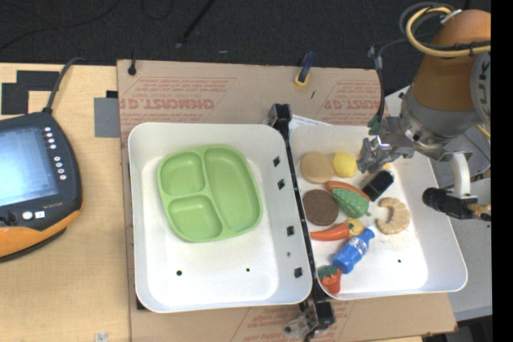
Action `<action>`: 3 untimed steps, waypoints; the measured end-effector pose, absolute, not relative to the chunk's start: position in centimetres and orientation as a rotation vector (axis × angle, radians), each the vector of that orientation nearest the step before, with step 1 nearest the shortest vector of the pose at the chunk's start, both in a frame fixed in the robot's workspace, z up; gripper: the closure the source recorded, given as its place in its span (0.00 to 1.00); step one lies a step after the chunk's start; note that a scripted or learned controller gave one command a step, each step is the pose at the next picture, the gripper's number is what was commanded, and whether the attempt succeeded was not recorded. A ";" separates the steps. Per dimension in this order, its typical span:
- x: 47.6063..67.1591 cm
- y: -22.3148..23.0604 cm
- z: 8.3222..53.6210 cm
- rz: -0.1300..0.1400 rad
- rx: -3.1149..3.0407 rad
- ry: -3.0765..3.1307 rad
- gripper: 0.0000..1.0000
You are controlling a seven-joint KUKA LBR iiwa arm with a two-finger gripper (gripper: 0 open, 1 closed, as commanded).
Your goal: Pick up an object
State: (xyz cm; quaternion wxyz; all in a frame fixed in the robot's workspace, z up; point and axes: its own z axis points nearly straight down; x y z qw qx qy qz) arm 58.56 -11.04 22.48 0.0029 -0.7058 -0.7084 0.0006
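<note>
Nearest, a blue bottle [353, 249] lies among toy food; I cannot tell my gripper's [375, 152] state. I should descend squarely on the yellow lemon [345, 164].

The pincer [375, 150] is grey metal, below an orange arm segment [449, 64]. Just to its left lie a yellow lemon [345, 164] and a tan round biscuit [317, 166]. Below it sit a black block [378, 185], a green vegetable [353, 203], a dark brown disc [321, 207], a beige ring [393, 215], an orange-red carrot [330, 233] and a blue bottle [353, 249]. Far to its left a light green sectioned plate [210, 193] rests in a white bin [160, 268]. The counter [72, 284] is pale wood.
</note>
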 end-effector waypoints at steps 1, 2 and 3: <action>56.2 -6.5 22.2 0.004 -2.214 -2.220 1.00; 55.6 -2.1 21.8 0.004 -2.214 -2.221 1.00; 55.1 2.4 22.2 0.003 -2.213 -2.222 1.00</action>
